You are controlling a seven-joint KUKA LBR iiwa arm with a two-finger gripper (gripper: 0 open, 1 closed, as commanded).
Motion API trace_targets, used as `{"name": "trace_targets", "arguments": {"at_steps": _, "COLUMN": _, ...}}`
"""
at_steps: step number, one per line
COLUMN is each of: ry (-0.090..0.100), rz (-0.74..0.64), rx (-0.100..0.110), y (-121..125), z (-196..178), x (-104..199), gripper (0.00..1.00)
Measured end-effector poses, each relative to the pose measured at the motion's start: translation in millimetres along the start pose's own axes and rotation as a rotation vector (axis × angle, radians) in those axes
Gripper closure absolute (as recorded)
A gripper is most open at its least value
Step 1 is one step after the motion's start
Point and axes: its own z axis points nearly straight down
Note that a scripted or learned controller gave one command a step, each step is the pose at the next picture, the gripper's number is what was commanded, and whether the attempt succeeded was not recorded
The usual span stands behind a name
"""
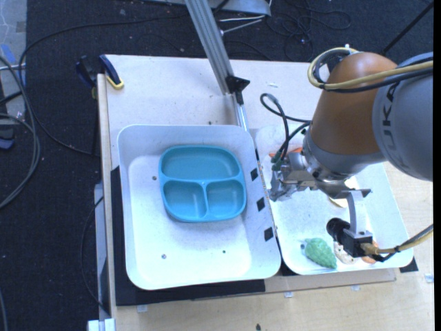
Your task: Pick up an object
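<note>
Nearest you, a green crumpled object [320, 252] lies in the right bin [303, 216], close to its front rim. It lies free on the bin floor, with nothing gripping it.

Farther back, the gripper [279, 185] sits low over the left side of that bin, beside the wall shared with the left bin [193, 254] and well apart from the green object. You cannot tell from this angle whether it is open or closed, or whether it has hold of anything.

In the left bin, a blue divided plate [203, 183] rests flat toward the far side.

On the arm [358, 109], the only writing is white lettering on the grey casing; you can read a K and part of a U.

At the bench's far left corner sits a blue and yellow clamp [107, 71].
</note>
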Motion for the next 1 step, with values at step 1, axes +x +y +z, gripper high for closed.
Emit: {"name": "trace_targets", "arguments": {"at_steps": 1, "ry": -0.001, "rz": 0.0, "rx": 0.004, "y": 5.2, "z": 20.7, "x": 52.9, "gripper": 1.0}}
